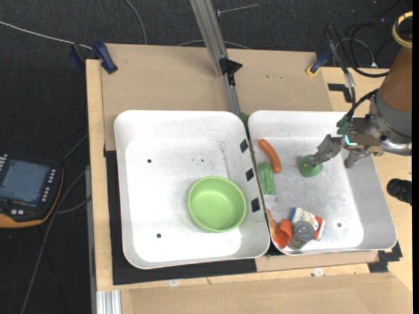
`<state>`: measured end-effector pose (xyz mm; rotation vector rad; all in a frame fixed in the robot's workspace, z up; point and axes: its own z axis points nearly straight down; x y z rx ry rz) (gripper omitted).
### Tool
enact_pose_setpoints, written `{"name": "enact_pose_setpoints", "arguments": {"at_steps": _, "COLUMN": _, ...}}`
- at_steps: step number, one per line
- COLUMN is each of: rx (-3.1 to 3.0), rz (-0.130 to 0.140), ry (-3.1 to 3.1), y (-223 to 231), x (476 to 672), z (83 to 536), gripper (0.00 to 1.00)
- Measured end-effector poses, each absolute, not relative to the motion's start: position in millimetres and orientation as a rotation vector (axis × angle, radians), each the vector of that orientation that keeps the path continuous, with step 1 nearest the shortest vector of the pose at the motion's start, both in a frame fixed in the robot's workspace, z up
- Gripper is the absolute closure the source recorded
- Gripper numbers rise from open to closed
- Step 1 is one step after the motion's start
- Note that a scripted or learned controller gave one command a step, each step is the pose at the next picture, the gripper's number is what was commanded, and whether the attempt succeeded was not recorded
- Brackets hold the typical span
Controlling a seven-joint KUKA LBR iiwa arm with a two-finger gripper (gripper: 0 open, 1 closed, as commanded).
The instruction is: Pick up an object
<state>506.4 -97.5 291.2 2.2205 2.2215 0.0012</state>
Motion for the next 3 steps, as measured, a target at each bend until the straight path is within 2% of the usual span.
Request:
{"name": "enact_pose_setpoints", "arguments": {"at_steps": 1, "rx": 2.221, "rz": 0.001, "ry": 2.222, "y": -97.5, "x": 506.4, "z": 291.1, "gripper": 0.0}}
{"name": "enact_pose_setpoints", "arguments": {"at_steps": 3, "rx": 2.224, "rz": -0.003, "ry": 2.223, "y": -106.0, "x": 501.3, "z": 204.4, "gripper": 0.0}}
